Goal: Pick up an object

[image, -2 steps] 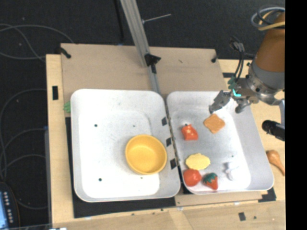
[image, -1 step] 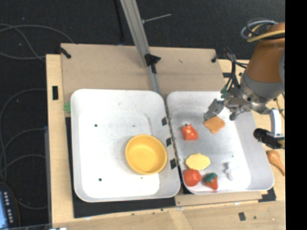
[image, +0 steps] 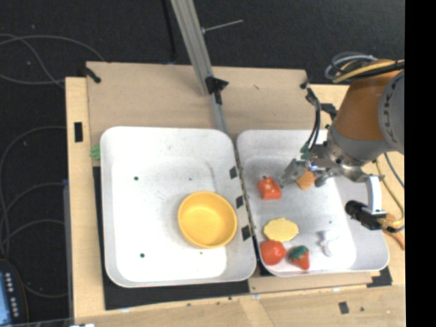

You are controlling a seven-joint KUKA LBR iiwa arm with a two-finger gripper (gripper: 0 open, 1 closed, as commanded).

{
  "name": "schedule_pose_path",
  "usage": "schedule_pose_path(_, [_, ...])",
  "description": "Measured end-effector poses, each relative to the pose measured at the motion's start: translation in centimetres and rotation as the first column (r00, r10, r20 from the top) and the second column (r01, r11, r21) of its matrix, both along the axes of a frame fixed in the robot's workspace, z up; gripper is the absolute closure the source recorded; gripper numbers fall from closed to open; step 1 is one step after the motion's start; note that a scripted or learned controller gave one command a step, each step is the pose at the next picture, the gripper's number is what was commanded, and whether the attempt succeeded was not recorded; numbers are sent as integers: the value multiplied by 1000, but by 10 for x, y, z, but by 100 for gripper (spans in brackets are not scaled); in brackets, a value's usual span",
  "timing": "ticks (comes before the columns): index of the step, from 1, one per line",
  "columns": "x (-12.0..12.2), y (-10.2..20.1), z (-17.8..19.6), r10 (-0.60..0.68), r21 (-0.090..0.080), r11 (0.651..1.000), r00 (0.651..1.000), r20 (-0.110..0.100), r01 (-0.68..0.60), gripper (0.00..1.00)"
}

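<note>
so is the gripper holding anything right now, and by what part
Cannot be told. The gripper sits right at a small orange object in the right bin, but the view is too coarse to confirm a hold.

A single camera hangs fixed above the tan wooden bench [image: 163,101] and looks down at a slant, far enough off to take in both shallow white plastic bins [image: 136,155] side by side. The bench's far edge runs along the top of the view and its near edge along the bottom. The grey arm with an orange band [image: 364,114] enters from the right.
</note>
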State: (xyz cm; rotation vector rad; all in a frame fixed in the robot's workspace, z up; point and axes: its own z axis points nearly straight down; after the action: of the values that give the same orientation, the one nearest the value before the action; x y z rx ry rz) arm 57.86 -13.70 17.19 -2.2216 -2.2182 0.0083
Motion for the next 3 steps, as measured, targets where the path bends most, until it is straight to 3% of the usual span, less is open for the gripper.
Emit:
schedule_pose_path(1, [3,-10,-46,-1,-1,1000,1000,3,1,0])
schedule_pose_path(2, [4,-10,-34,-5,2,1000,1000,9,5,100])
schedule_pose_path(3, [6,-8,10,5,2,1000,1000,12,-5,100])
